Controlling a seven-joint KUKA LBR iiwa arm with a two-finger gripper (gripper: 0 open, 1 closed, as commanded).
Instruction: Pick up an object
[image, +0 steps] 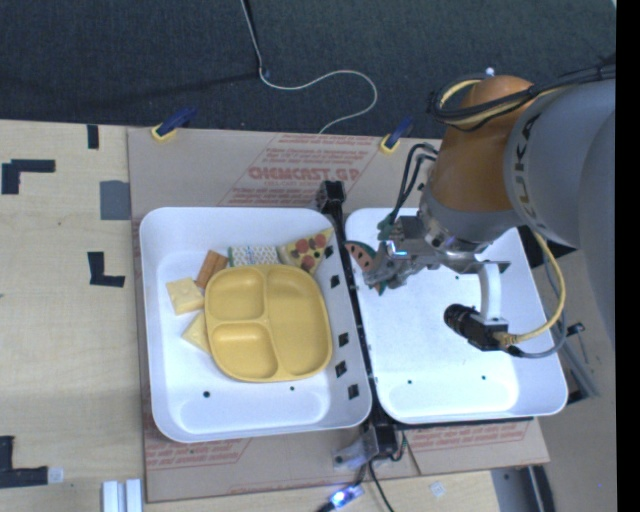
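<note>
A yellow divided plate (268, 322) lies in the left bin (175, 405). Around its upper left edge sit small toy foods: a tan square (184, 295), a brown piece (211, 267), a speckled green-white item (252, 256) and a pizza-like slice (308, 250). A small brown and red object (362, 256) lies at the right bin's (450, 395) upper left edge, by the divider. My gripper (385, 270) hangs low over that corner, just right of the small object. Whether it touches the object is unclear from this angle.
The arm's orange band and grey wrist (480, 170) cover the right bin's upper part. A black cylinder with a yellow cable (472, 325) hangs over the bin's middle. A black divider (345, 300) runs between the bins. Cardboard lies under both.
</note>
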